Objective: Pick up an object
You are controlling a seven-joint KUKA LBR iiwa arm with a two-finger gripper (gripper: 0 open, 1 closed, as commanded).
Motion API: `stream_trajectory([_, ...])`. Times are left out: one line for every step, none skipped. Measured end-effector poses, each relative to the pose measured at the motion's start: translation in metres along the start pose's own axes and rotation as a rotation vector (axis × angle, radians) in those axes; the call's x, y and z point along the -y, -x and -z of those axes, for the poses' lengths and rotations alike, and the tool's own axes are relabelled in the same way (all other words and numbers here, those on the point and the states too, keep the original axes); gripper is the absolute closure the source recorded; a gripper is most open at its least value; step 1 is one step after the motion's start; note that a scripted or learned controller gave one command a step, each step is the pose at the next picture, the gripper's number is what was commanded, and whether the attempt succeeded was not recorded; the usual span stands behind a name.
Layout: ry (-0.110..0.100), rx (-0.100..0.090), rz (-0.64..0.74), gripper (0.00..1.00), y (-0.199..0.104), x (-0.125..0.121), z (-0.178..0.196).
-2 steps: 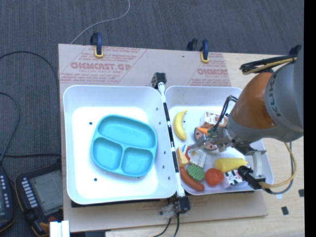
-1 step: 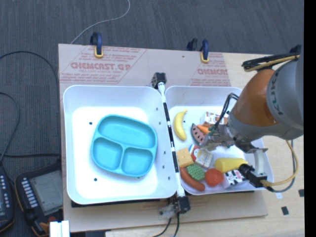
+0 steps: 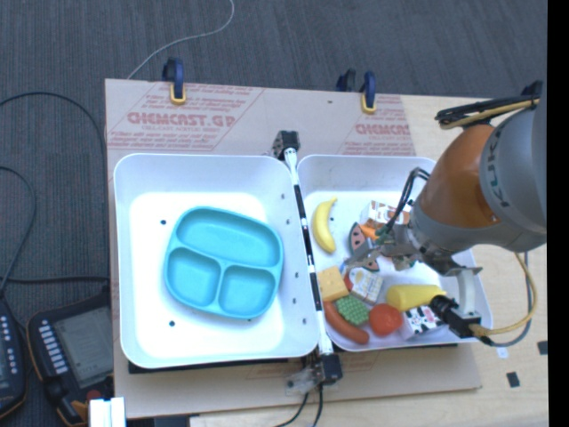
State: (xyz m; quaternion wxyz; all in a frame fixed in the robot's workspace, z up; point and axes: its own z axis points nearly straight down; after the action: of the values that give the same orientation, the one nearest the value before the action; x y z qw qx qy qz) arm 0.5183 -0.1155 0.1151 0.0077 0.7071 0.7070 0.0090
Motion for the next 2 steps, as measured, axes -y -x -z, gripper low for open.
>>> stream_trajectory([0.017,0.021,-0.011,0.00,-0.0120,0.0244,-0.0192])
stream_trajectory([0.012,0.017,-0.007,1.00,-0.0142,0.0246,-0.0101])
